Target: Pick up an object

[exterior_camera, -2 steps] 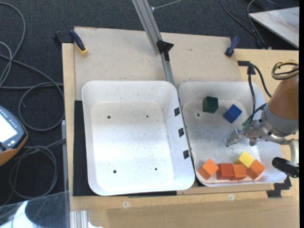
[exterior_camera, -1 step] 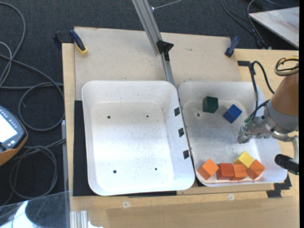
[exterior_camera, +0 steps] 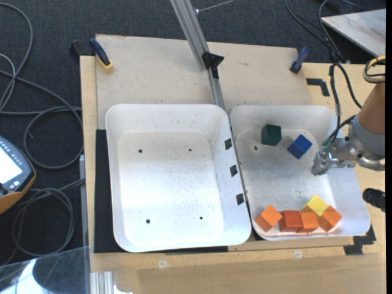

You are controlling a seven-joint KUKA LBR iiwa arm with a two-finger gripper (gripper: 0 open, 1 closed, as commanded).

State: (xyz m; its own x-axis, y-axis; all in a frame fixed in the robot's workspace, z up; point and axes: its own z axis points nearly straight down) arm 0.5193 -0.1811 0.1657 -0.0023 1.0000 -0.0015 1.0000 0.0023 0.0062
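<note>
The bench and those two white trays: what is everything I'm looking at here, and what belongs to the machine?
Trays: 2, white, side by side on the bench, left tray and right tray.
Green block: 1, dark green, far part of the right tray.
Blue block: 1, blue, just right of the green one.
Yellow block: 1, yellow, near edge of the right tray.
Orange blocks: about four, orange to red-orange, in a row along that near edge.
Clamps: 2, blue, far corners of the board.
Metal rail: 1, grey, slanting in from the top.
Cables: several, black, on the floor at left.
Arm's gripper: 1, metal, over the right tray's right side, beside the blue block.
</note>
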